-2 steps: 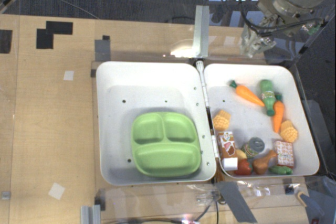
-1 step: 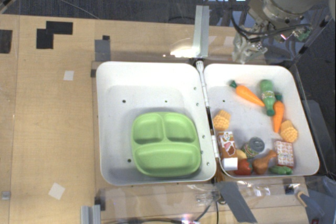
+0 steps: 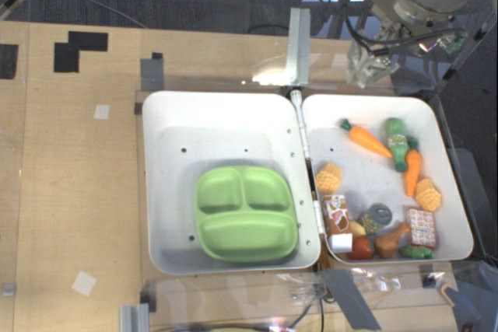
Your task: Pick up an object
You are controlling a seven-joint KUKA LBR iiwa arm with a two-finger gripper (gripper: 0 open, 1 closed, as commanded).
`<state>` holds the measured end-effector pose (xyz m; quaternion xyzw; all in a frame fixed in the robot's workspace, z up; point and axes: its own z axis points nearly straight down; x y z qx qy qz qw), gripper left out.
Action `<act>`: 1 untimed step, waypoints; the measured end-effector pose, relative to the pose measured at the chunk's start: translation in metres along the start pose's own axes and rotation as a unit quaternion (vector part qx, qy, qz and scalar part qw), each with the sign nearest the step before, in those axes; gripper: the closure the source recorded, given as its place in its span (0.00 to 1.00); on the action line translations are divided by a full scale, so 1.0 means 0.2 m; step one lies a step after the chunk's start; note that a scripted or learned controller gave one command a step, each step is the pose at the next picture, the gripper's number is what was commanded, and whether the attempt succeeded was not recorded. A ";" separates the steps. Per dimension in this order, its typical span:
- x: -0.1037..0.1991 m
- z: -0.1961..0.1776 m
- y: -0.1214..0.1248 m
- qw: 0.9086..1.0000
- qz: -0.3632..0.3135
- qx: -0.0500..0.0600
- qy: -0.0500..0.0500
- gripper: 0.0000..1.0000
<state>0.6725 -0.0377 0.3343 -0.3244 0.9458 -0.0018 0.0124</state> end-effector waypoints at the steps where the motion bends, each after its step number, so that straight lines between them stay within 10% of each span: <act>1: -0.10 0.08 0.15 0.998 0.055 -0.003 0.006 1.00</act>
